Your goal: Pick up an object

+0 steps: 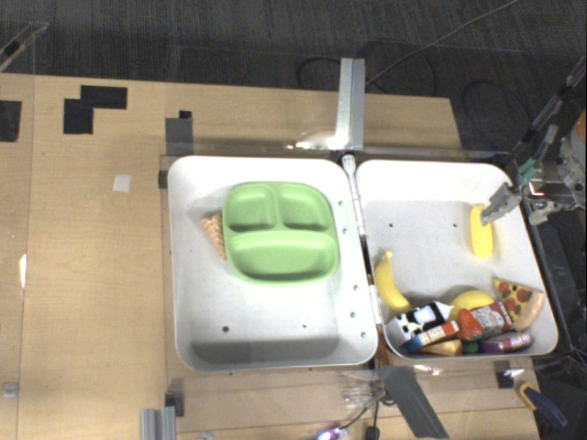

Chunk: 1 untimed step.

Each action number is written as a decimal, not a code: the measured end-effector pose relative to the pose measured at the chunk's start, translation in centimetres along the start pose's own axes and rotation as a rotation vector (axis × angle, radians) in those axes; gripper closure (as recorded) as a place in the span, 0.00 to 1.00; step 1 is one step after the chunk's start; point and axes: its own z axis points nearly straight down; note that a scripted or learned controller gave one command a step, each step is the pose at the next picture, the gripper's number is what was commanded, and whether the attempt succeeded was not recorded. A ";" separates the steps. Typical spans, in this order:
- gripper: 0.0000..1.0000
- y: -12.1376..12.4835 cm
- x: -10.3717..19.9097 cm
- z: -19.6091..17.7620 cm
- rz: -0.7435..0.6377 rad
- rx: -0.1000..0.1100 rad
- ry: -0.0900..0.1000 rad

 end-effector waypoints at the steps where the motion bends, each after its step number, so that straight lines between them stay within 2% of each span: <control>1: 0.00 0.6 -1.8 15.3 0.085 0.001 0.000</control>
